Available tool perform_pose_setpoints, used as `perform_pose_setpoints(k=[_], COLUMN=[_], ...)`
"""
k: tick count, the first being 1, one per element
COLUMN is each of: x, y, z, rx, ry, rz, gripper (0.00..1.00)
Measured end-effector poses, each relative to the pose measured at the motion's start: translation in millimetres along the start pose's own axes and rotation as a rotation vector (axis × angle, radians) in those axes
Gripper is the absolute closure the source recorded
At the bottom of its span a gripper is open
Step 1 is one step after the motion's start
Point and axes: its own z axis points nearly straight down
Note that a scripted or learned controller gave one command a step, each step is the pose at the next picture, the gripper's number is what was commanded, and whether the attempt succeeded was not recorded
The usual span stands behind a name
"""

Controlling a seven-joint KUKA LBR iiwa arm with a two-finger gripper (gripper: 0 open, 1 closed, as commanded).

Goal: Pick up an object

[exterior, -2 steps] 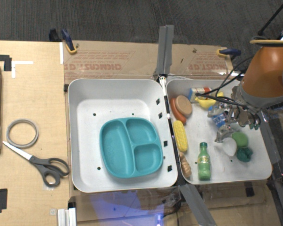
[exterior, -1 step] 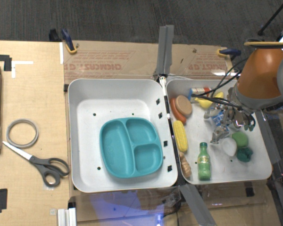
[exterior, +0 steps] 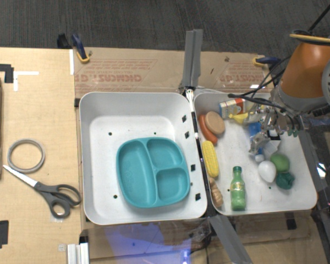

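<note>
The gripper [exterior: 262, 138] is being held low in the right bin [exterior: 305, 202], right of centre frame, above a small blue object [exterior: 255, 128]. Its finger state cannot be told. Nothing is being lifted; the pick is judged outstanding.

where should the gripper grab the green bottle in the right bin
Judging from its pose, come straight down on the green bottle and close across its body, below the narrow neck. It lies flat, cap toward the far wall, so its long sides face left and right. The corn cob sits up-left of it and the white egg to its right, both apparently apart from it.
</note>
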Motion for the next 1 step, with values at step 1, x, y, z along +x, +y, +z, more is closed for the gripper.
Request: perform_pose_setpoints(k=[1], x=[-5.9], y=[5.9], z=[-1.7], rx=[0.002], ry=[-0.006], rz=[-0.05], gripper=[0.0])
